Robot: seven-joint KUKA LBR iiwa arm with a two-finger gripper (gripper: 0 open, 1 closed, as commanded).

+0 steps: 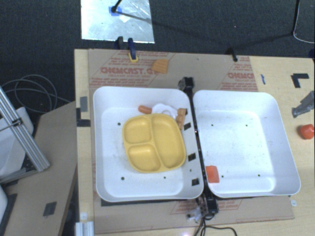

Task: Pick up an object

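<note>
The left bin (106,146) holds a yellow divided plate (153,142) lying flat at its middle. Just behind the plate are a small orange sausage-shaped piece (144,109), a white object (164,110) partly tucked under the plate's far edge, and a small tan block (181,116) near the divider. In the right bin (275,146), an orange-red block (212,173) rests at the near left corner.
A tan piece (160,66) lies on the cardboard behind the bins, by a blue and yellow clamp (131,49). On the bench at the far right are a grey metal piece (303,105) and a small orange-red thing (306,131). A black divider (193,132) separates the bins.
</note>
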